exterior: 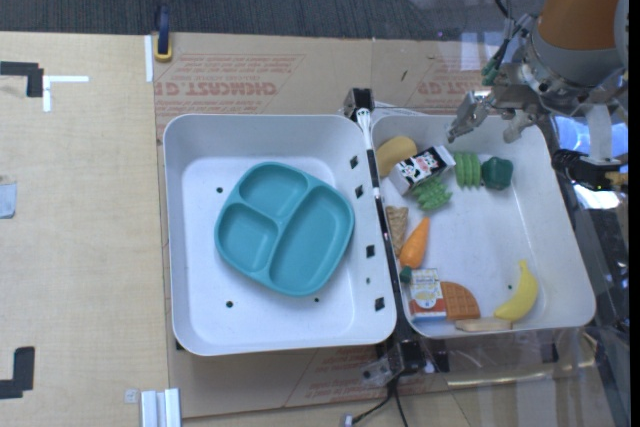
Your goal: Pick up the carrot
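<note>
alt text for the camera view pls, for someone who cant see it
An orange carrot lies in the right bin among toy foods, while the robot's hand hovers over that bin's far edge, holding nothing. The left bin holds a teal divided plate.

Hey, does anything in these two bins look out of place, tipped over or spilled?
Nothing stands out. The teal plate lies flat in the left bin. The carrot, banana and other toy food lie loose in the right bin, nothing spilled outside.
</note>
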{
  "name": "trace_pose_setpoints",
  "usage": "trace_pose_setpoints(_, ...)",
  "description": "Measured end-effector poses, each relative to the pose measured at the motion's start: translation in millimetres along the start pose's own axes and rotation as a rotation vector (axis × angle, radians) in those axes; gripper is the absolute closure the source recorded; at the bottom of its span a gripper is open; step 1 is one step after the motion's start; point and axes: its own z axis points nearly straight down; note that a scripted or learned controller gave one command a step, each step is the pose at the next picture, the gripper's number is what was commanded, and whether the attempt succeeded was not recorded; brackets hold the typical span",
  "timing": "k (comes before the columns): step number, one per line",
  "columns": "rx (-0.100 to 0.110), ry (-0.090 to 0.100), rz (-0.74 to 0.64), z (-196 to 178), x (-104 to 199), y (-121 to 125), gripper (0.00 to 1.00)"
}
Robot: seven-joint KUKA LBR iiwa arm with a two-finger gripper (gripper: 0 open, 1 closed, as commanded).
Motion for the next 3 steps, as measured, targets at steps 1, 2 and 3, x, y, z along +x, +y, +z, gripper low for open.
trace_pose_setpoints(1,0.002,0.001,-0.08,131.1,3.2,-22.4,0.0)
trace_pose_setpoints(2,0.001,0.002,0.003,174.8,-6.8,-83.2,0.0)
trace_pose_setpoints(3,-0.001,0.001,0.009,165.9,-8.0,-82.1,1.0)
